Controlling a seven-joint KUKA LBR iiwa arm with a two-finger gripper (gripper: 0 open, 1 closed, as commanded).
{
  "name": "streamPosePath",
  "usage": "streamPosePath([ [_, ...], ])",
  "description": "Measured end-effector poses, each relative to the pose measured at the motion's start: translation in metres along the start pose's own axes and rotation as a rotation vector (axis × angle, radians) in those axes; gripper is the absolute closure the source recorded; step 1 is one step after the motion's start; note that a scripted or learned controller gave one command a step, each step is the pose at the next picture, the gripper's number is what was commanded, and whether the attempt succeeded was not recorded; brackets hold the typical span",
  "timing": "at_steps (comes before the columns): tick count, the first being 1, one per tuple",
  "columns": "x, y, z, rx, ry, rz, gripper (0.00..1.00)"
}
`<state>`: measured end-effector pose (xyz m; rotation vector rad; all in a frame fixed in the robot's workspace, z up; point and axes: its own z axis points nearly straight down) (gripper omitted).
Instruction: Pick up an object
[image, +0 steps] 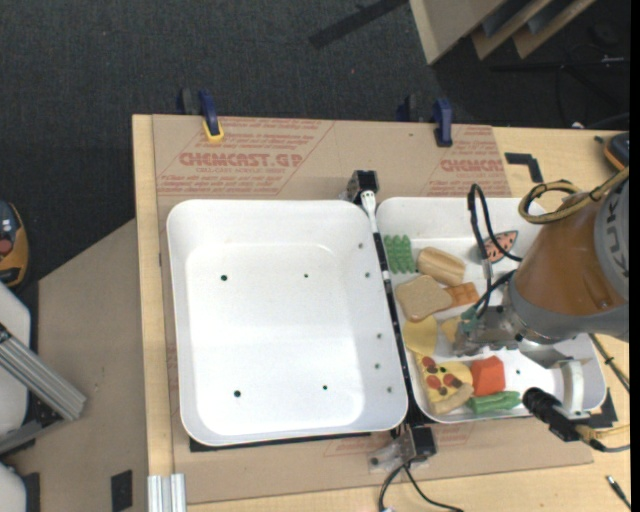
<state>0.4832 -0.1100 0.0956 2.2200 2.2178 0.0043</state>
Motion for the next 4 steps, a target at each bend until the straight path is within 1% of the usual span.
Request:
streamPosePath([
  [1, -0.014, 0.079, 0.011, -0.002, -0.002, -0.004, 1.0],
  [2, -0.014, 0.076, 0.001, 0.001, -0.001, -0.001, 1.0],
  [3, 0.0, -0.006, 0.011, 0.01, 0.003, 0.002, 1.0],
  [4, 0.019, 0.027, -0.035, -0.001, -0.001, -0.004, 1.0],
])
